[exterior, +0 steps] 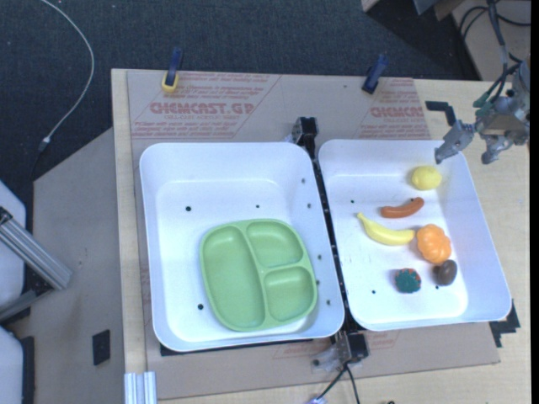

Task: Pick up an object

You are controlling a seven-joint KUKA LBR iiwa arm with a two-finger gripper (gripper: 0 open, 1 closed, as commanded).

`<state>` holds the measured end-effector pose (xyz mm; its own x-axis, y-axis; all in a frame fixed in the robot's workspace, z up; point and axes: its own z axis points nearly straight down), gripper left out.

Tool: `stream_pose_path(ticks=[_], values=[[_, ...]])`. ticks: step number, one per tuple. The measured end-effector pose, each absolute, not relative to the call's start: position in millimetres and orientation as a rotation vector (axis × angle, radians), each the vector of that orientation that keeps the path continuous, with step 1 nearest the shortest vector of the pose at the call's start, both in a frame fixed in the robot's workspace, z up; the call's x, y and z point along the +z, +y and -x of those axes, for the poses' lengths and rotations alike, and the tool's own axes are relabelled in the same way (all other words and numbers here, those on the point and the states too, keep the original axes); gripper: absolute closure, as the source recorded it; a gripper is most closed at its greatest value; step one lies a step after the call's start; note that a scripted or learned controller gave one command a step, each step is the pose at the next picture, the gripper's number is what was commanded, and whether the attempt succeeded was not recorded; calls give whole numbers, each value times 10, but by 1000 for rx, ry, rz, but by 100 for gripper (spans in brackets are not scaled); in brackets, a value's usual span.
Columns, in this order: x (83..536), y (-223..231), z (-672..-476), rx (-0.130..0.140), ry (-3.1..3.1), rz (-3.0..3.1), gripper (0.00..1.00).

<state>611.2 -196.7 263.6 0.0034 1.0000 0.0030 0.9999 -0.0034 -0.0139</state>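
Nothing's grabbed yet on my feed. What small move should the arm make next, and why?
Probably shift the tool a little toward the camera view's left and lower it over the small yellow lemon-shaped toy. The tool's fingers look spread with nothing between them, above the far right corner of the right-hand shallow white bin, and that toy lies nearest.

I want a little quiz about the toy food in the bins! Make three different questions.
1. True or false: the green tray lies in the right bin.
2. Which toy is nearest the gripper? A banana B lemon C pumpkin
3. Fill in: the gripper's fingers are ___.

Key: 1 false, it is in the left bin; 2 B; 3 open, holding nothing.
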Motion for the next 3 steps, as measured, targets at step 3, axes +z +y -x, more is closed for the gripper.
stream_pose_path(ticks=[3], values=[[1624, -1911, -6150, 4, -2220, 2216, 0]])
